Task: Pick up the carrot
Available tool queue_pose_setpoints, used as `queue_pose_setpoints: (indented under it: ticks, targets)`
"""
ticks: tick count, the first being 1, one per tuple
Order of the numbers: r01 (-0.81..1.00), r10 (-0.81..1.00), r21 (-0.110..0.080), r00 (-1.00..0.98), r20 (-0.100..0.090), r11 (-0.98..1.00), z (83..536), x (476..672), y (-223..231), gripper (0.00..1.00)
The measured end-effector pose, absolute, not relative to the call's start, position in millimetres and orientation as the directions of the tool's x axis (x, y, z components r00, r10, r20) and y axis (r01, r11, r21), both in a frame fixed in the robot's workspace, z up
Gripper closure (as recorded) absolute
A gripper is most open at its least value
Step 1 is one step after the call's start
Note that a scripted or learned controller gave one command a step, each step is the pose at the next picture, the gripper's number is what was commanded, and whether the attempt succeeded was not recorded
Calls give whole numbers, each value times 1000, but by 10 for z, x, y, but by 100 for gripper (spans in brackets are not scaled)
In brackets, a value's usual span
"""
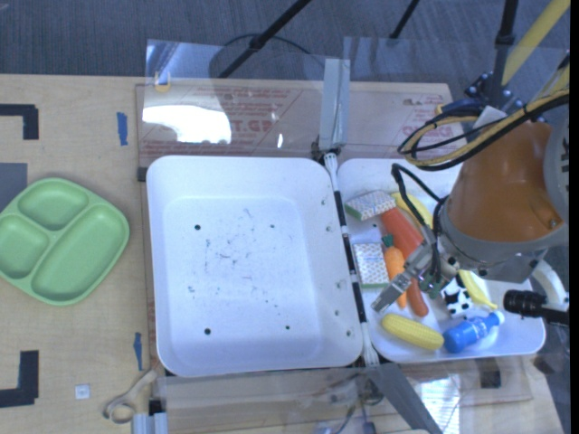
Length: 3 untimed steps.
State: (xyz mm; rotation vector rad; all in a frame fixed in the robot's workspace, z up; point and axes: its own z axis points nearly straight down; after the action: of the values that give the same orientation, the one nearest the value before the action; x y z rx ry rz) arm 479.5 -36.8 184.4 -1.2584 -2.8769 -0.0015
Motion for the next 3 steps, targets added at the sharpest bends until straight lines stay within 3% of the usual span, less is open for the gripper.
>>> queue_pose_setpoints:
  ticks: [1,2,3]
  targets:
    - [719,719,4,-695,-3,695,1851,5529,-657,0]
    - [736,737,4,-676,-4,676,1196,5922,-959,0]
    - [792,793,19,-610,-16,610,945,5559,-965,0]
